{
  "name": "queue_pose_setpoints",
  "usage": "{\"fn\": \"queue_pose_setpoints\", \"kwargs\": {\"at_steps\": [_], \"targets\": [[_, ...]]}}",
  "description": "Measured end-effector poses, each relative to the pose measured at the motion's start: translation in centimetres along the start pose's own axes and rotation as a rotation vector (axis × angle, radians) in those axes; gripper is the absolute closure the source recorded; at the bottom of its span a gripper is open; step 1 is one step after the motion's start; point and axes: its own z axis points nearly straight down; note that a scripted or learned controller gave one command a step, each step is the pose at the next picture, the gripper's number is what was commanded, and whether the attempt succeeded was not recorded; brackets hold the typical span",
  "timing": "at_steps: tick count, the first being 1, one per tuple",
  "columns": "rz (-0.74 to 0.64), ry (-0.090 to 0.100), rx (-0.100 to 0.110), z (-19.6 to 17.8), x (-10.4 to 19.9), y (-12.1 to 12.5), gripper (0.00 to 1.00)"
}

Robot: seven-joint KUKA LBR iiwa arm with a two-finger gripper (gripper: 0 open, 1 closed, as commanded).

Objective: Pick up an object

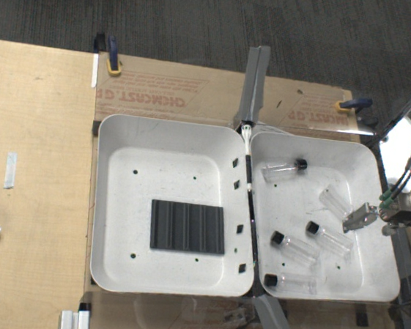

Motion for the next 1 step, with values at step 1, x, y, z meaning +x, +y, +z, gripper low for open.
{"fn": "queue_pose_setpoints", "kwargs": {"at_steps": [1], "targets": [[-0.026,0.001,0.000,10.03,0.14,2.50,0.00]]}}
